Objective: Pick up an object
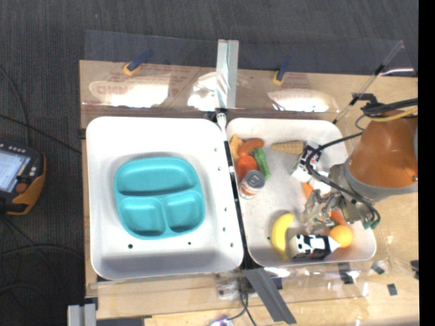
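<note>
Toys crowd the right bin; its middle floor lies bare.

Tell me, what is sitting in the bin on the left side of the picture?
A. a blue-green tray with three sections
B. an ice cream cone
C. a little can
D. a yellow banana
A, since the left bin holds the blue-green tray with its three sections, while the banana, the can and the cone all lie in the right bin.
</note>
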